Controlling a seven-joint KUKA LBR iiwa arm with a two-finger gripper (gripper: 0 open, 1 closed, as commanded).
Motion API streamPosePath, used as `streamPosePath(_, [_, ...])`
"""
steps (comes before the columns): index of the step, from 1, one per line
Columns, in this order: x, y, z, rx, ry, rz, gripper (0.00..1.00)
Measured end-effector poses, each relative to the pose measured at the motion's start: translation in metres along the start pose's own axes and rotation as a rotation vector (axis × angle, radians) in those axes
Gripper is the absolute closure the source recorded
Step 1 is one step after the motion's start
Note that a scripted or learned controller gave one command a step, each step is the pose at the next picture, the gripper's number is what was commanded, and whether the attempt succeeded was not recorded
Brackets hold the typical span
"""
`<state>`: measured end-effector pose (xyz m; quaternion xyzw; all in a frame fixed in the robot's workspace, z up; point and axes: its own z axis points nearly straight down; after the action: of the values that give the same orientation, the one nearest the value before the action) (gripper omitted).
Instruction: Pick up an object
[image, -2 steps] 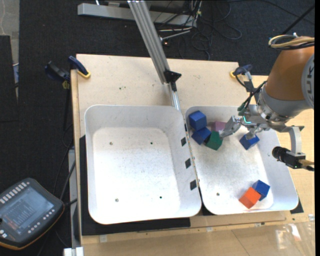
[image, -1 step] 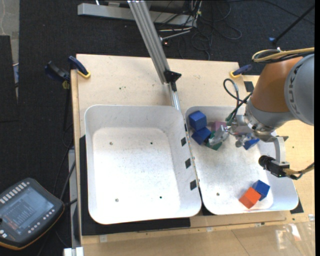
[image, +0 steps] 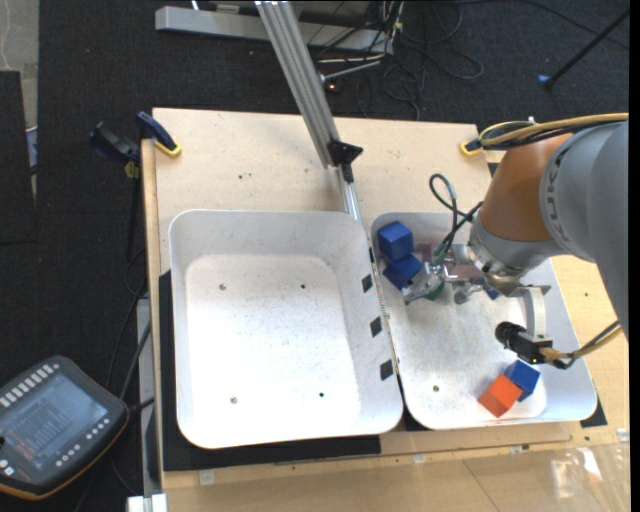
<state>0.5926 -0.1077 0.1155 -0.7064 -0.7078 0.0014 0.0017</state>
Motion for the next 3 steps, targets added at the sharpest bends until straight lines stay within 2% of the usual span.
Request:
streamPosePath(1, [0.001,0.0,0.022,-0.001,0.0,0.002,0.0])
streamPosePath(2, [0.0,0.0,0.01,-0.004,0.0,0.002,1.0])
streamPosePath(3, [-0.002,0.007,-0.052,-0.012,-0.002,0.0,1.0])
